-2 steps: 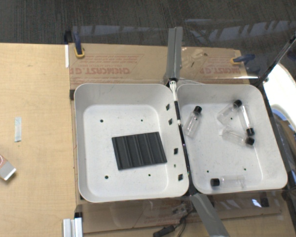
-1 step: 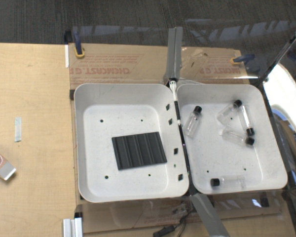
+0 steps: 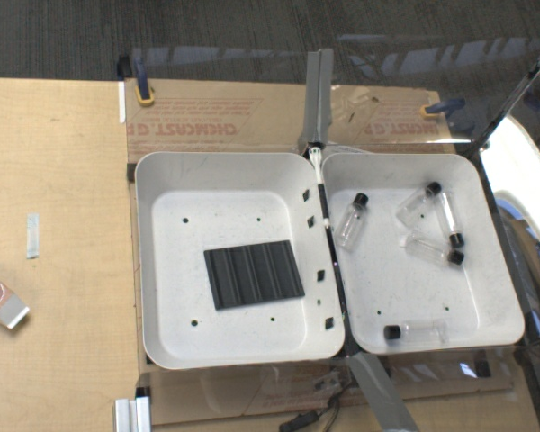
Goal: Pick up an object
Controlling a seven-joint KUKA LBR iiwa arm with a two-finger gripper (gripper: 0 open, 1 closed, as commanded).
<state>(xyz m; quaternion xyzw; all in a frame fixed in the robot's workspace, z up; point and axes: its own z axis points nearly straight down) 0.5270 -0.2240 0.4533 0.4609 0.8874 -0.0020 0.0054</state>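
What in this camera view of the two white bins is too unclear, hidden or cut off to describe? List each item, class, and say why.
1. Clear vials in the right bin, camera view: transparent bodies blend into the white floor, so outlines, overlap and contents are unclear.
2. Dark ribbed pad in the left bin: too small to tell its material.
3. Object on the bench: cut off by the left edge.

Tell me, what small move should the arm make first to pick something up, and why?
Probably swing in over the right bin and stop above the clear vial with a black cap lying alone near the divider. The other vials lie clustered or against the near wall, so this one looks easiest to grasp.
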